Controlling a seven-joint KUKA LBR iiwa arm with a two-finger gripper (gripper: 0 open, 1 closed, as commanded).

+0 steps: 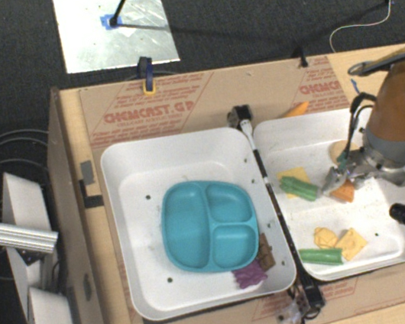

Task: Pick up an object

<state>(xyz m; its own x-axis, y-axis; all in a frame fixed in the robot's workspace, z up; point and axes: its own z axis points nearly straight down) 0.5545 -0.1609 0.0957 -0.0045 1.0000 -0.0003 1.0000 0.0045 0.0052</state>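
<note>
My gripper is low in the right bin, near its middle, at the end of the grey arm that comes in from the right. An orange piece lies right under the gripper's tip, touching or nearly touching it. Just left of it lie a dark green piece and a lighter green piece. Nearer the front of the bin are another green piece and two yellow pieces. A tan piece is partly hidden behind the gripper.
The left bin holds a teal divided plate, with a purple piece and a brown piece at its front right. An orange carrot lies on the bench behind the right bin. A black divider separates the bins.
</note>
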